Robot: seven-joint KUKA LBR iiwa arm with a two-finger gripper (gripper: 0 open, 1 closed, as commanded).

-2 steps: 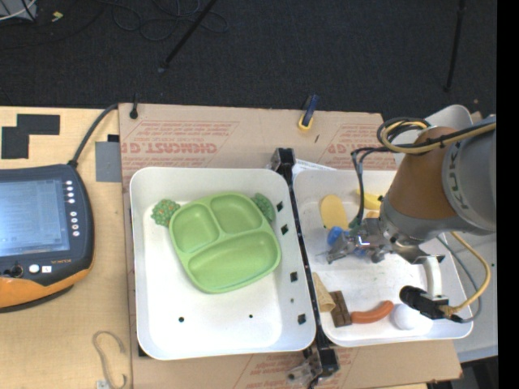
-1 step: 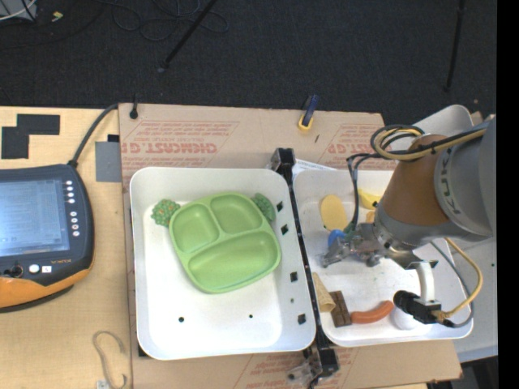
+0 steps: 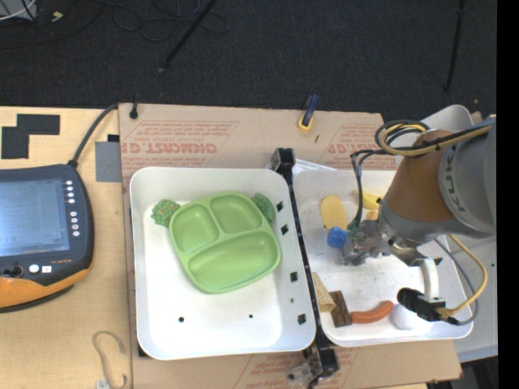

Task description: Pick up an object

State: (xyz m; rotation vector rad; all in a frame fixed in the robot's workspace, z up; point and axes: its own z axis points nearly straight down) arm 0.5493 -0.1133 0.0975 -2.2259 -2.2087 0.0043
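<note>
The blue piece (image 3: 336,238) is the likeliest target. It lies on the floor of the right bin (image 3: 377,286), toward the bin's left side, touching or just beside the claw (image 3: 357,251), which is low in the bin on the piece's right. Nothing looks lifted, so you should count the pick as not yet done. You cannot tell from this view whether the claw is apart or together, nor whether it has the blue piece in it. What is left, as far as you can judge, is a firm grip and a lift clear of the bin.

A yellow piece (image 3: 332,211) sits just beyond the blue one, close enough to get nudged. The bin's left wall is near on that side, so there is little room for a sideways approach from the left. Nearer you, the bin floor is bare, then an orange stick (image 3: 371,314) and brown blocks (image 3: 332,305) lie along the near wall, well apart from the claw. Straight up is the freest way out.

The left bin (image 3: 211,314) holds a green plate (image 3: 227,245), out of the way.
</note>
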